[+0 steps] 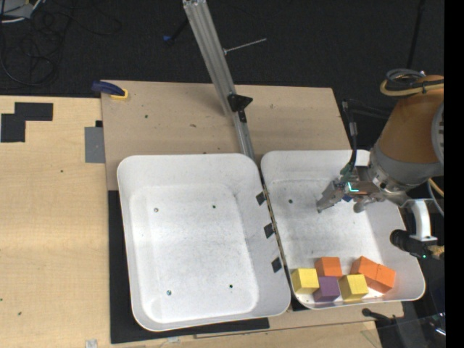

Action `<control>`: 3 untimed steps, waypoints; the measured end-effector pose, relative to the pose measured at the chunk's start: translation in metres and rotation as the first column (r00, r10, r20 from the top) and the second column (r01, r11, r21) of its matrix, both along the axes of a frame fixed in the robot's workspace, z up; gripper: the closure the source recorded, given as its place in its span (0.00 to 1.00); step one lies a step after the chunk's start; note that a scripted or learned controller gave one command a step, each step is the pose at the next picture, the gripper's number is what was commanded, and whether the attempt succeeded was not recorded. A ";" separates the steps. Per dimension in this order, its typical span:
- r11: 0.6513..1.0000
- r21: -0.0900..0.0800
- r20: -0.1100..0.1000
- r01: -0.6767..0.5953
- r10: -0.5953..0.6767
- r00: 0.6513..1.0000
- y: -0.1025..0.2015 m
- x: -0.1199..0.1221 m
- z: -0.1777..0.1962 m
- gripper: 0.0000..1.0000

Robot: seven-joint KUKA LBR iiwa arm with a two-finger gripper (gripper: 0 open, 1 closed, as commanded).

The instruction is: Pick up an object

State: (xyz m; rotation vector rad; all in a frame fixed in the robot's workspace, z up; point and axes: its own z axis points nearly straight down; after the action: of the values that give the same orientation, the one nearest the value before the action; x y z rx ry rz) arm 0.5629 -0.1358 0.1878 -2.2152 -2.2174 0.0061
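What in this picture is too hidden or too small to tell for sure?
- The hand over the right bin: small and blurred in the camera view, so whether it is open or shut cannot be read.
- The purple block: partly covered by the yellow blocks and the orange block crowded around it.
- The arm: cut off by the picture's right side.

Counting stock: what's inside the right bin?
In the right bin, six blocks cluster at its near edge: two yellow, three orange, one purple. The claw and arm cover some of the floor.
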 end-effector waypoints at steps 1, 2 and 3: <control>1.000 -0.001 0.005 0.003 -0.003 1.000 -0.001 0.001 0.002 0.00; 1.000 0.000 -0.002 0.002 -0.002 1.000 -0.001 -0.007 -0.061 0.00; 1.000 -0.001 0.006 0.003 -0.003 1.000 -0.001 -0.006 -0.097 0.00</control>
State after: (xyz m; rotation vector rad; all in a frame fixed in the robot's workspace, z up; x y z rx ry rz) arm 0.5571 -0.1367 0.0911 -2.2225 -2.2178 0.0008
